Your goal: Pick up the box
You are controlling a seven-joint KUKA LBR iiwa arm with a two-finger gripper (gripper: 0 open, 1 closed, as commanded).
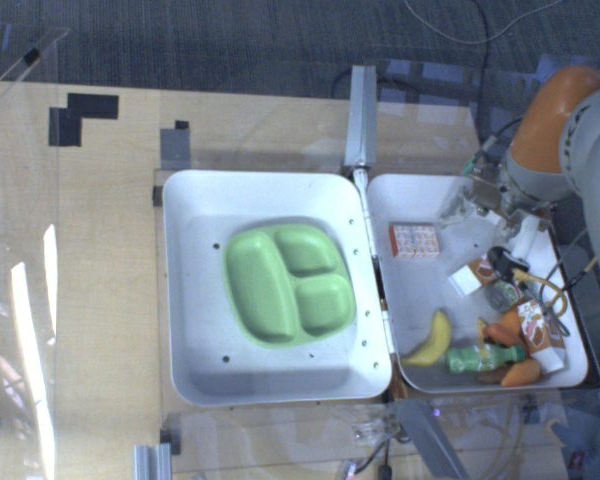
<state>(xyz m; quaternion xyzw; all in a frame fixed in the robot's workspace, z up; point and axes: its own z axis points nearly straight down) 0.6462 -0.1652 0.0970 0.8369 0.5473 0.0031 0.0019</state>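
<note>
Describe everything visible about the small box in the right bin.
The box is small, flat and rectangular, whitish with a red-orange printed pattern on its upper face; it looks like cardboard. It lies flat on the floor of the right bin, in the upper left part, close to the divider between the bins. Nothing touches it: the banana lies well below it, and the gripper hangs apart to its right.

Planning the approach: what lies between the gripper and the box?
In the camera view, only bare white bin floor separates the gripper from the box.
</note>
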